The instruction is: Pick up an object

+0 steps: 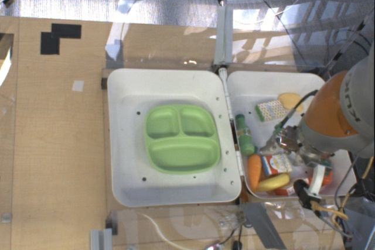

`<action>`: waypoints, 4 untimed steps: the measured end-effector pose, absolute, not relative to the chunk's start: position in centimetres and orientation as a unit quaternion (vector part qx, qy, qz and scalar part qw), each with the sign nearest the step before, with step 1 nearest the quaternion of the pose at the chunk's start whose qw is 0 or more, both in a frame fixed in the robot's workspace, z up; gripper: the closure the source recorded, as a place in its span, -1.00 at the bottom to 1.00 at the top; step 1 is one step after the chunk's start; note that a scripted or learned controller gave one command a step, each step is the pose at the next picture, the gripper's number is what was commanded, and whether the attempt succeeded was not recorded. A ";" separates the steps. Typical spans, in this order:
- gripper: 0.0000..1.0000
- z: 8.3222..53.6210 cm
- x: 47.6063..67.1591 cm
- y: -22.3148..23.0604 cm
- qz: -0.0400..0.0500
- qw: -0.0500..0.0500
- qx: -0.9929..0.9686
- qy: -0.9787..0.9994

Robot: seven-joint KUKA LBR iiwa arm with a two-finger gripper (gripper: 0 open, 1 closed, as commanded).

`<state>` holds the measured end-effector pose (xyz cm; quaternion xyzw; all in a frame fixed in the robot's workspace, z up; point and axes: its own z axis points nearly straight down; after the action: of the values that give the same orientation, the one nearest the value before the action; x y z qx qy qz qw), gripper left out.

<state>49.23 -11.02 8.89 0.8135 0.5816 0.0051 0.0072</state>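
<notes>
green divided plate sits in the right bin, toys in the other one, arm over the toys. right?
Not quite. The camera view shows the green plate in the left bin; the toys, such as the carrot and banana, lie in the right bin, under the arm.

- Light green divided plate [181, 139], centre of frame, in white left bin [126, 184].
- White right bin [246, 88], right of frame.
- Dark green bottle [244, 136], by divider btwn bins.
- Orange carrot [254, 170], lower right.
- Yellow banana [274, 182], lower right.
- Small packet [270, 109] w/ green-white speckled pattern, upper right bin.
- Pale yellow lump [289, 100], beside packet.
- Orange band [327, 109] on grey arm, far right.
- Tan wood bench [53, 155], black L-shaped mark [58, 36] upper left.
</notes>
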 end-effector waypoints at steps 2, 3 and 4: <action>-1.00 8.8 54.7 -11.6 0.005 0.004 0.839 0.543; -1.00 10.1 48.8 -14.1 0.000 -0.001 0.811 0.585; -1.00 9.8 59.5 -9.7 0.000 0.000 0.807 0.591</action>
<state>59.47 -9.72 9.75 0.8066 0.5911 -0.0002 -0.0004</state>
